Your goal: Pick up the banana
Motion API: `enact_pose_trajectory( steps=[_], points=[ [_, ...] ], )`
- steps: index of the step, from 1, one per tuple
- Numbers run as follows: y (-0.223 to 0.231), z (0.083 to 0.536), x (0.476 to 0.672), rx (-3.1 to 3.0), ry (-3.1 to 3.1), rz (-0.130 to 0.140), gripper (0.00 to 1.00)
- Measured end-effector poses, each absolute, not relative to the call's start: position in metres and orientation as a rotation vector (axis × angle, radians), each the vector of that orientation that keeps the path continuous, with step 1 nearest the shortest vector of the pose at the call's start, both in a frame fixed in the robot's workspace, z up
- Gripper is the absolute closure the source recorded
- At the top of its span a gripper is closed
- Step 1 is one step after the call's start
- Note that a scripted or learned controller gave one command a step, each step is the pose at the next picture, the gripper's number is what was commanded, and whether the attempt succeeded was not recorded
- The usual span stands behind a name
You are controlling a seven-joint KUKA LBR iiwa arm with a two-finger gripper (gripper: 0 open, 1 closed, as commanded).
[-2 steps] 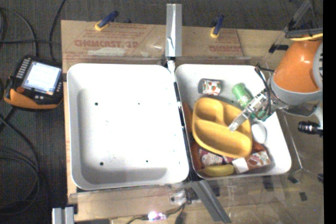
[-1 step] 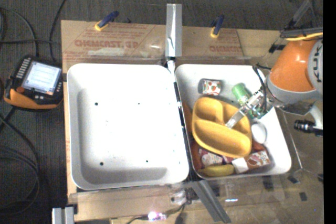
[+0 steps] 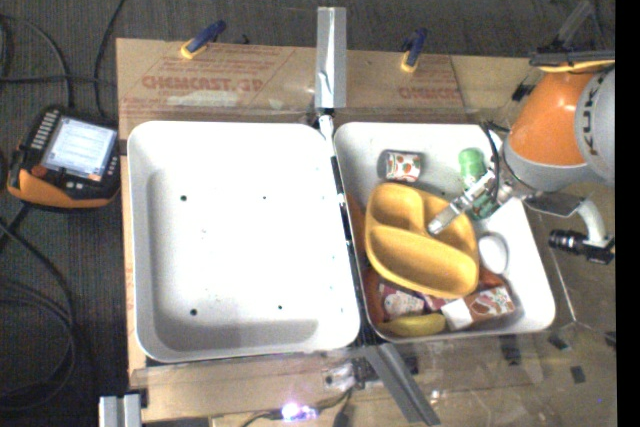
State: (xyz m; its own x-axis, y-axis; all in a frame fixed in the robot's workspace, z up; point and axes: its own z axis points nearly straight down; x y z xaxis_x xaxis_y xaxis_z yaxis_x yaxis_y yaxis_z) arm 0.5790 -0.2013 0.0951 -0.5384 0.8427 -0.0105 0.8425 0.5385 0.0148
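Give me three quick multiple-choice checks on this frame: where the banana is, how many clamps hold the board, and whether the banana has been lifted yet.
1. Where does the banana lie?
A. Near edge of the right bin
B. Middle of the left bin
C. On the floor

2. How many clamps sit on the board's far edge?
A. One
B. Two
C. Four

3. What is the banana's state?
A. Held in the air
B. Resting in the bin
C. Lying on the board

Answers:
1 A: it lies below the yellow tray.
2 B: one clamp at left, one at right.
3 B: the gripper is over the tray, apart from the banana.
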Motion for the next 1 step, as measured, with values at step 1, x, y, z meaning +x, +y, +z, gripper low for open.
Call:
enact_pose_trajectory(
  steps=[1],
  points=[
    [-0.201, 0.1035, 0.5799, 1.498, 2.737, 0.01, 1.0]
  ],
)
